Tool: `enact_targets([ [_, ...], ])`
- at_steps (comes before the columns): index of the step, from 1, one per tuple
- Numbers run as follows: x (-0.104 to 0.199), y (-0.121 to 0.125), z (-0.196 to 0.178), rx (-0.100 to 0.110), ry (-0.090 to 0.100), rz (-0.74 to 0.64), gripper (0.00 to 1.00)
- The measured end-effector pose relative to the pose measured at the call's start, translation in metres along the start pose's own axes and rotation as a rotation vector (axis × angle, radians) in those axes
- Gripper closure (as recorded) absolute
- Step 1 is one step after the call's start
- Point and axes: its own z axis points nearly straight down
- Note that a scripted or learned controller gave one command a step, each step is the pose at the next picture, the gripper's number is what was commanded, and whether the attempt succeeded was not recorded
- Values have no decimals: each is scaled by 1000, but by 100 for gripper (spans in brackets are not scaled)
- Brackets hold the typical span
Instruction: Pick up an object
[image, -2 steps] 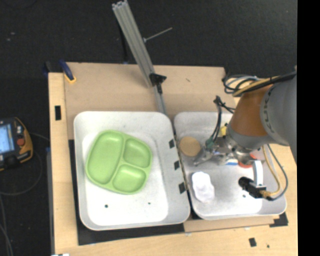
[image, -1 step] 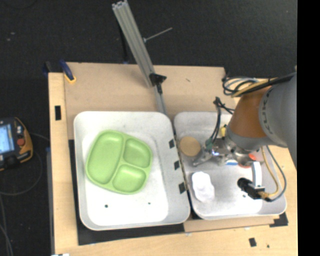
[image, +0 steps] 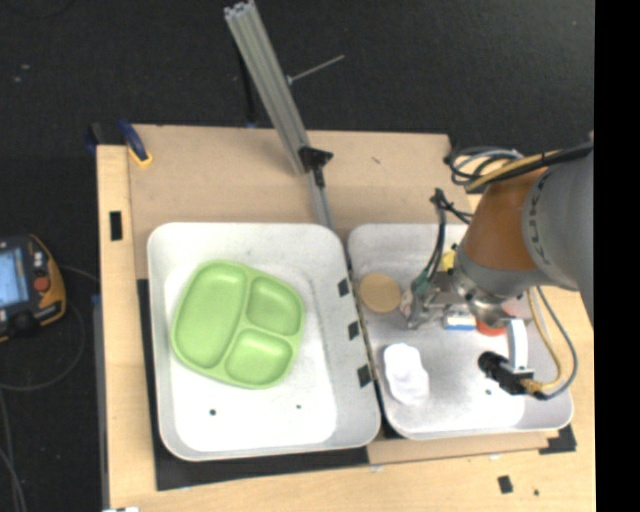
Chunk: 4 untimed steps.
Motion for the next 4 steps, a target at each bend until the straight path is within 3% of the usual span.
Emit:
enact_targets([
  [3,-10,22,-157,-3,0,-11,100],
  [4,42,35,-143,3,1,-13,100],
])
